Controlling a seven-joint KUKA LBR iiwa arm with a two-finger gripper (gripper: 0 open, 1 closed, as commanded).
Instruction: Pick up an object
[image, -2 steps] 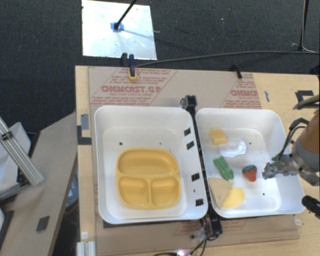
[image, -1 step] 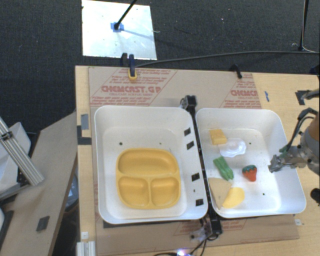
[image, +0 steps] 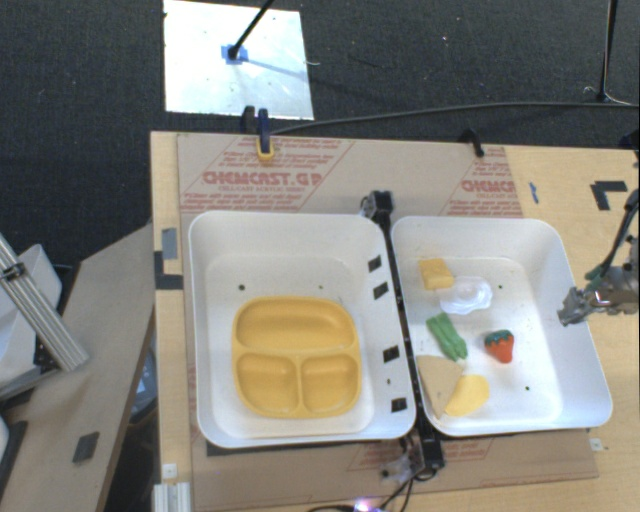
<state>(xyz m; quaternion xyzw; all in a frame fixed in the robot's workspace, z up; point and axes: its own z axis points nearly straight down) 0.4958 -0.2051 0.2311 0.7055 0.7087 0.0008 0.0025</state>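
The right bin (image: 540, 240) holds several small items. A yellow block (image: 435, 273) lies near the back, with a clear white plastic piece (image: 467, 296) just in front of it. A green pod-shaped toy (image: 447, 336) lies in the middle and a red strawberry (image: 500, 345) to its right. Near the front lie a yellow wedge (image: 467, 396) and a tan flat slice (image: 433, 375). My gripper (image: 573, 307) reaches in from the right edge and hangs over the bin's right rim, apart from every item; the strawberry is the closest.
The left bin (image: 215, 260) holds a yellow divided plate (image: 296, 356). A black divider with clips (image: 392, 320) runs between the bins. A blue-and-yellow clamp (image: 262, 132) grips the bench's back edge. Cables cross the bench behind the bins.
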